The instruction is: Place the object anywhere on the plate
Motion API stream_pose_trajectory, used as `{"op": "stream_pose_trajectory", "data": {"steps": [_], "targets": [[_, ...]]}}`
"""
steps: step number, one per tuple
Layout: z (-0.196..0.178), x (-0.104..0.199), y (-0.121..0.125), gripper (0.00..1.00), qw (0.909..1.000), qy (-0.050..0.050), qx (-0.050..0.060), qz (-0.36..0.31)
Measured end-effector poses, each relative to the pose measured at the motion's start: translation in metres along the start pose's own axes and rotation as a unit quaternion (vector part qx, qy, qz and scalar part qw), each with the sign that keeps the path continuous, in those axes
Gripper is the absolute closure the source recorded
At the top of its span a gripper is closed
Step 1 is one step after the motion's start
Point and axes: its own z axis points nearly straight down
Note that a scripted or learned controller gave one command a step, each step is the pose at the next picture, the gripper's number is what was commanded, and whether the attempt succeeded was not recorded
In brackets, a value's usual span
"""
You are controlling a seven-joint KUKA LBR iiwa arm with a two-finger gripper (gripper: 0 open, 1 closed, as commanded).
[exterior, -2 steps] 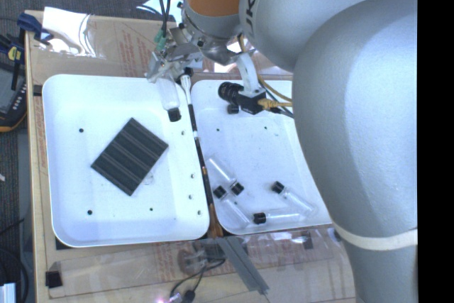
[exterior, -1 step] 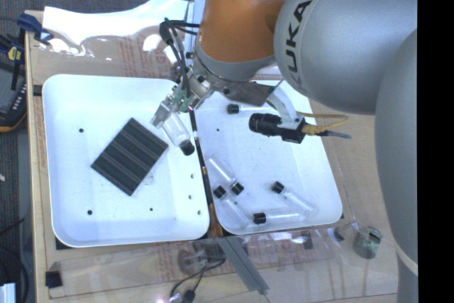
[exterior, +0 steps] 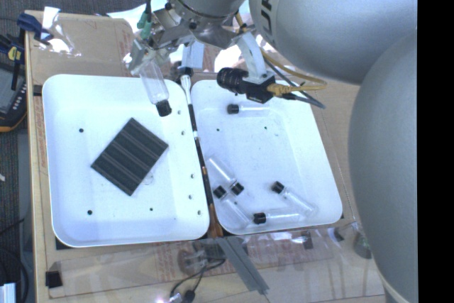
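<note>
A clear tube with a black cap (exterior: 154, 86) hangs slanted over the back of the left bin (exterior: 58, 174), cap end pointing down and to the right. My gripper (exterior: 146, 57) is shut on the tube's upper end, below the orange band of the arm. The plate (exterior: 130, 155), a dark ribbed square turned like a diamond, lies flat in the middle of the left bin. It sits in front of the tube and a little to its left, clearly apart from it.
The right bin (exterior: 316, 145) holds several more clear tubes with black caps (exterior: 225, 179) near its front, and one small capped piece (exterior: 233, 108) at its back. The arm's bulk covers the upper right. Cables and clutter lie beyond the bench's left edge.
</note>
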Motion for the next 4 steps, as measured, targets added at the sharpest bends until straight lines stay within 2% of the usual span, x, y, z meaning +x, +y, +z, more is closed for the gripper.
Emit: {"op": "stream_pose_trajectory", "data": {"steps": [1, 2, 3, 4], "targets": [[-0.068, 0.017, 0.046, 1.0, 0.9791, 0.0, 0.0, 0.203], [0.03, 0.061, -0.022, 1.0, 0.9746, 0.0, 0.004, 0.224], [-0.041, 0.005, 0.052, 1.0, 0.9664, 0.0, 0.001, 0.257], [0.06, 0.031, -0.022, 1.0, 0.9877, 0.0, 0.003, 0.156]]}}
